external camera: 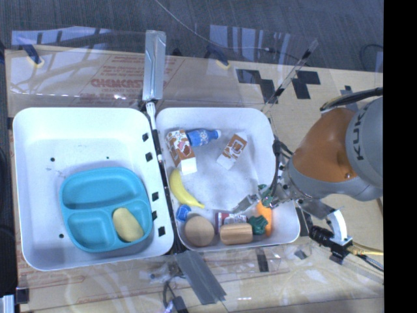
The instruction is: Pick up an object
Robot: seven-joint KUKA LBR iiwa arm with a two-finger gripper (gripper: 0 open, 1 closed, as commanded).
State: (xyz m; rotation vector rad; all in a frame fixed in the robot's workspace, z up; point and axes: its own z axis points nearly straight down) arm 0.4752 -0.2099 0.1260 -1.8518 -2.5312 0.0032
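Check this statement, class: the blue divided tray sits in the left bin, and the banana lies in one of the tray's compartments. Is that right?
One detail is wrong. The camera view shows the blue divided tray in the left bin, but the banana lies in the right bin. A yellow potato-like object occupies one tray compartment.

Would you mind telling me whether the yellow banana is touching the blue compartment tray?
Apart. The camera view shows the yellow banana in the right white bin and the blue compartment tray in the left one, bin walls between them.
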